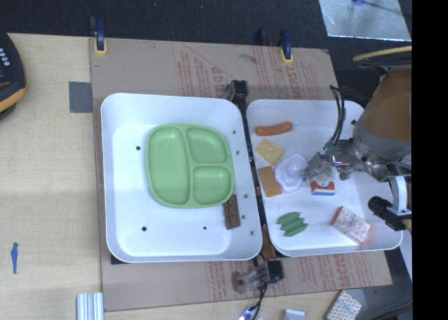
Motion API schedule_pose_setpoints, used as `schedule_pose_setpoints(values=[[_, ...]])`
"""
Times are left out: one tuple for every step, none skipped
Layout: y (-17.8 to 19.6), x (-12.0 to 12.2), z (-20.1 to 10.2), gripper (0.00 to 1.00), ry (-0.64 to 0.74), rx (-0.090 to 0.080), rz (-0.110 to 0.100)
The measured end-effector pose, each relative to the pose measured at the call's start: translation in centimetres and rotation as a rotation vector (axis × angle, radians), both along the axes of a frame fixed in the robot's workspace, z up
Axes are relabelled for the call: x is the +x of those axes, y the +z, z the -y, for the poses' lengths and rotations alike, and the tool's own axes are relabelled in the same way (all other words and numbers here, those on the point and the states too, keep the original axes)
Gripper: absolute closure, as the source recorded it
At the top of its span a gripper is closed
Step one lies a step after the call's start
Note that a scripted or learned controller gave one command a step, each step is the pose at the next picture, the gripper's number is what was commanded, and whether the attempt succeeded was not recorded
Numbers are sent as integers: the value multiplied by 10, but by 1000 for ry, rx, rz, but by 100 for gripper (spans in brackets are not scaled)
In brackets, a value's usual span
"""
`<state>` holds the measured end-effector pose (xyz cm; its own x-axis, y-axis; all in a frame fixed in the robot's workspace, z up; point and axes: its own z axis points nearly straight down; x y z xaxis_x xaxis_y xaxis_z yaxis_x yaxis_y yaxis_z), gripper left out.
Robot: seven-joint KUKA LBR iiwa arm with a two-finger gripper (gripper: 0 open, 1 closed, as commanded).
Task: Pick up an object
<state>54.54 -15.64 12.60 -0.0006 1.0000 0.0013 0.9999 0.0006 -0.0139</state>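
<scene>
White plastic, twice over: two shallow bins sit side by side on my cardboard-covered counter (175, 66), and the right-hand white bin (308, 245) is the landmark for everything that follows. Against its left wall lies the left-hand white bin (119, 171), which carries a pale green divided plate (189, 164) and a small brown bar (230, 211) at that bin's near right edge.

Inside the right-hand bin, a reddish-orange sausage (274, 129) lies near the far wall. Nearer than that, toward the left wall, sit a yellow cheese-like wedge (269, 151) and an orange-brown flat slab (268, 181), close together. A clear round plastic cup (291, 170) rests toward the bin's middle, just beside the slab. A green pea pod (292, 223) lies toward the near wall, and a pink-and-white patterned packet (350, 225) sits in the near right corner.

My pincer (323, 164) reaches in over the bin's right wall and hangs low at the bin's middle, just right of the clear cup. A small red, white and blue carton (323, 186) stands directly on the near side of it. Whether my pincer is wide or narrow I cannot tell, and nothing is visibly gripped.
</scene>
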Motion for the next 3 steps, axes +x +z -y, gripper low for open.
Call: schedule_pose_setpoints(values=[[-32,0,-4,0,3,-7,16],[-24,-2,-5,100,3,-3,11],[71,-18,-111,100,13,2,17]])
